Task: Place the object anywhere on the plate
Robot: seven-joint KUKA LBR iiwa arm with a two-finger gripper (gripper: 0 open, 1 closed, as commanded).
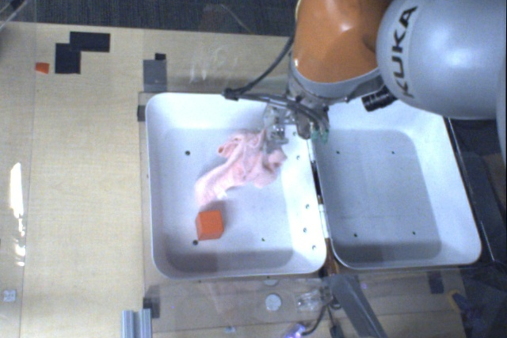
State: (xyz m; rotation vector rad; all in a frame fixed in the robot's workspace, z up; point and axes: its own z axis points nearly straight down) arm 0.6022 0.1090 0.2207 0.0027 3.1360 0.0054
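Observation:
A crumpled pink cloth (234,170) lies in the middle of the left bin (158,194), running from lower left to upper right. A small orange cube (210,225) sits just below the cloth's lower end, near the bin's front. My gripper (276,137) hangs low over the cloth's upper right end, close to the bin's right wall and touching or nearly touching the fabric. The grey arm with its orange band reaches in above it from the upper right and hides the bin's far right corner.
The right bin (388,194) stands beside the left one, sharing a narrow divide. Black blocks and a small orange marker lie on the wooden bench at the far left. A cable runs from the wrist toward the left bin's back edge.

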